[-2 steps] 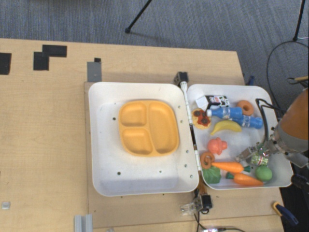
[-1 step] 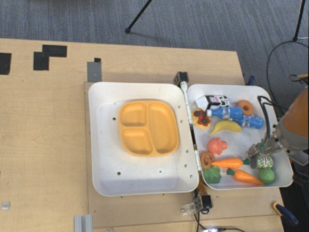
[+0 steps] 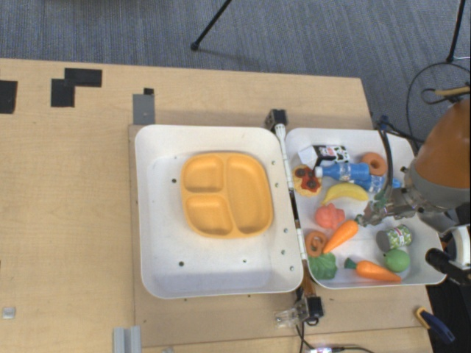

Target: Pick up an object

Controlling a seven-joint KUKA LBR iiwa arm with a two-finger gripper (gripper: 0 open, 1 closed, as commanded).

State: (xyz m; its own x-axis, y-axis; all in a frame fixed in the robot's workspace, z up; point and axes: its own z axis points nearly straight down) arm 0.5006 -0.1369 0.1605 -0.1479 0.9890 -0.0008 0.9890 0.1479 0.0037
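left white bin [image 3: 158,271]: 1 yellow 3-compartment plastic plate [image 3: 224,194], likely the drop spot | right white bin [image 3: 409,147]: toy food crowded together as pick stock | orange plastic carrot [image 3: 341,235] just left of and below the gripper [image 3: 373,213] | grip state: cannot tell, nothing visibly held.

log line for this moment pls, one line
arm: over right bin | gripper: low by carrot, nothing seen held | left bin: yellow tray | pick: not yet done
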